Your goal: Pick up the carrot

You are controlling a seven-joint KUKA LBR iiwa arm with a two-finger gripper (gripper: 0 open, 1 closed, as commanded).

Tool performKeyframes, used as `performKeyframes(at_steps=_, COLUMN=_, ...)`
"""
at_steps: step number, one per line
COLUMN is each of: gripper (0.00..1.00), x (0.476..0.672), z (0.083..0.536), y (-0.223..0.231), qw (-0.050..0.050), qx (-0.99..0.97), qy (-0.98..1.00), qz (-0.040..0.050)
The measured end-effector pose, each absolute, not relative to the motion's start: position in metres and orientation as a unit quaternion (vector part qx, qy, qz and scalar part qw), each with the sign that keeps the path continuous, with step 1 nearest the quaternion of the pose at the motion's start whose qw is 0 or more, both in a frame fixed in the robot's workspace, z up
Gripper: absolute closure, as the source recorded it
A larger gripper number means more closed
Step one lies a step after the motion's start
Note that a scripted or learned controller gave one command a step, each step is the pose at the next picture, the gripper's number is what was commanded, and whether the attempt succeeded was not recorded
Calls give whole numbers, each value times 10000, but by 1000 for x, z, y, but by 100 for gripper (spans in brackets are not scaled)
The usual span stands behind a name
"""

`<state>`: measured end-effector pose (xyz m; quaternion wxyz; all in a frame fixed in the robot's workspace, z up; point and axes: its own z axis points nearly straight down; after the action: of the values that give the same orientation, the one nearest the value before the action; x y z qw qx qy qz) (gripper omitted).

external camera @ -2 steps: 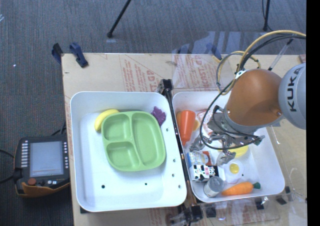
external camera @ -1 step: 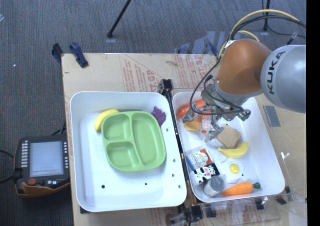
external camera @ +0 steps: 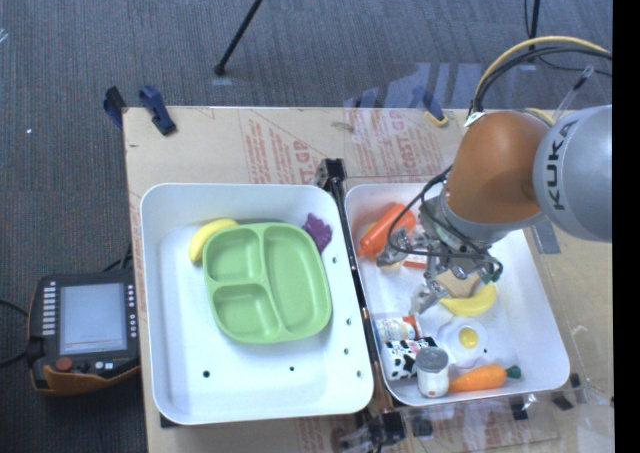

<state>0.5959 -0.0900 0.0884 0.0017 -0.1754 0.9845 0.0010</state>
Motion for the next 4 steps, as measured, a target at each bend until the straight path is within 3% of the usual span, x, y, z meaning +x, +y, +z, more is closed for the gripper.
performKeyframes(at_steps=1, gripper=0, x=536, z=87, y=-106, qw=-7, qx=-2019, qy=9794, qz=11)
performKeyframes(at_steps=2, gripper=100, x=539, z=97, y=-103, qw=17, qx=-2052, qy=9787, qz=21)
performKeyframes(at_steps=3, gripper=100, x=491, z=93, y=-108, qw=108, qx=-1989, qy=9800, qz=-22)
performKeyframes(at_steps=4, gripper=100, x=499, z=192, y=-31, qw=67, qx=-2089, qy=9779, qz=5)
